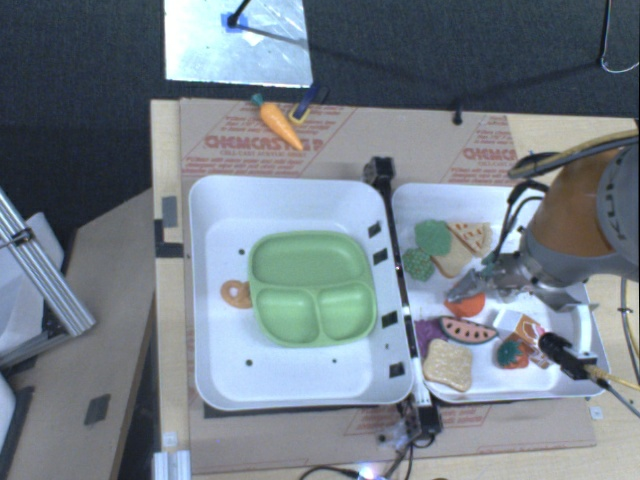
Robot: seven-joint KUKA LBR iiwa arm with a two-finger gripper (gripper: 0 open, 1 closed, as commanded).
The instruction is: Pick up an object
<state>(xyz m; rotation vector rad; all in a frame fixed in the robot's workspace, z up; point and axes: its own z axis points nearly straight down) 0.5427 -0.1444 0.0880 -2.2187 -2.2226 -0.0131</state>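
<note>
A: Report bin contents.

B: Left bin (215, 268): one green divided tray (310, 286) with three compartments, and a small orange ring (237, 294) on the bin floor beside the tray. Right bin (420, 203): assorted toy food.

A: Gripper condition?

B: The gripper (468, 290) is low inside the right bin. Whether its fingers are spread or closed cannot be told; nothing is visibly held between them.

A: Locate the nearest item.

B: A red-orange tomato-like piece (468, 306) lies touching or directly beneath the fingertips. A watermelon slice (470, 330) sits just below it, a bread slice (448, 366) farther below. Green broccoli pieces (432, 236) and a sandwich wedge (470, 236) lie above the fingers.
</note>
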